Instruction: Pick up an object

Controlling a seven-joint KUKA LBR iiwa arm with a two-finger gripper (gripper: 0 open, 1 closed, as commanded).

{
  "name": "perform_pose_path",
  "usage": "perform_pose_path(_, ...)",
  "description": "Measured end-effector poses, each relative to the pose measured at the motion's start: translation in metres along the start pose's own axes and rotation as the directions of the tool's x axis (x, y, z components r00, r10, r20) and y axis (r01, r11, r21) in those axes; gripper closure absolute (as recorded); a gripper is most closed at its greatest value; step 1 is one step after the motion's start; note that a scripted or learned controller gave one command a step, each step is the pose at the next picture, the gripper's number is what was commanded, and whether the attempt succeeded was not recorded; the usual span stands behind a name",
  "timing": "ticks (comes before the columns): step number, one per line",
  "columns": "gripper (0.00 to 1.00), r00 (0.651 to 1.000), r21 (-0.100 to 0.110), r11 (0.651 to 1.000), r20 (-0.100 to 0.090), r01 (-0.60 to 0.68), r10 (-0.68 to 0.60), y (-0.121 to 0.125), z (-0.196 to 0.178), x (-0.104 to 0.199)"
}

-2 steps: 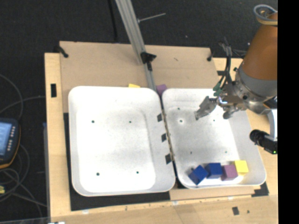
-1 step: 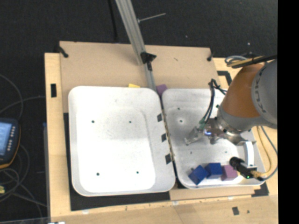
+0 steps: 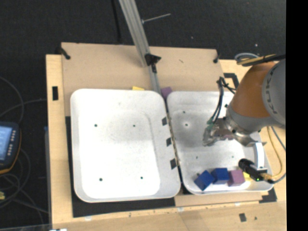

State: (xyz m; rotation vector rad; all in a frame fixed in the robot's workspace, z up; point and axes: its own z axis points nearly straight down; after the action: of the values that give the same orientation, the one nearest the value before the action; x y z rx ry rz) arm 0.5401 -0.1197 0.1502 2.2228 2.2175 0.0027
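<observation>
The gripper (image 3: 210,137) (grip state impossible to tell) hovers over the right bin (image 3: 192,105), blue blocks (image 3: 211,177) lying nearer the camera.

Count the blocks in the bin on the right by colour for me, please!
Blue blocks: 2
Purple blocks: 1
Total: 3

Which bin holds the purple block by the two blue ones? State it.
Right bin: the purple block lies inside its near edge, beside the blue blocks, apart from the claw.
</observation>
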Motion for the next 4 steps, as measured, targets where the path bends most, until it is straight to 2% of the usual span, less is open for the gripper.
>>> perform_pose_path(1,0.0,1.0,0.001,1.0,0.0,-0.002,0.002,0.0,0.001,0.0)
perform_pose_path(2,1.0,1.0,-0.003,1.0,0.0,-0.003,0.003,0.001,-0.01,-0.001)
perform_pose_path(3,0.0,1.0,-0.002,1.0,0.0,-0.004,0.004,0.001,-0.01,-0.001)
perform_pose_path(4,0.0,1.0,0.0,1.0,0.002,-0.002,0.002,0.011,0.055,-0.043)
